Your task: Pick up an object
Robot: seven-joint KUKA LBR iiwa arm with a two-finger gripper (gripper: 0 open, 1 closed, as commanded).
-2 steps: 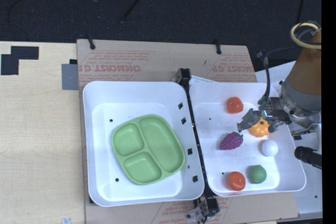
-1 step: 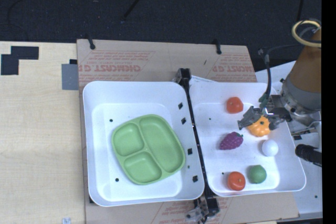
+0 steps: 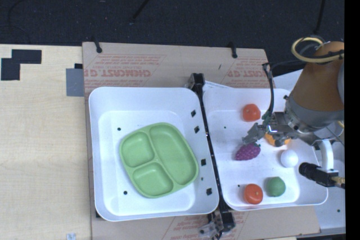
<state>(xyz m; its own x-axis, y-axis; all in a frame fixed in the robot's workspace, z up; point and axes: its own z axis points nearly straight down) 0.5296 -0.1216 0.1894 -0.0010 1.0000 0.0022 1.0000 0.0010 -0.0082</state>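
Five objects (image 3: 247, 152) — hand (image 3: 260, 131) above

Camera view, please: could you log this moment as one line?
tool over right bin, above purple grapes | nothing seen held | green plate in left bin

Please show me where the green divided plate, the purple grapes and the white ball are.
green divided plate (image 3: 158, 159): camera view, on its centre where the dividers meet.
purple grapes (image 3: 247, 151): camera view, middle of the bunch.
white ball (image 3: 289, 159): camera view, its top surface.

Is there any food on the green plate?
No. The green plate in the left bin has three bare sections.
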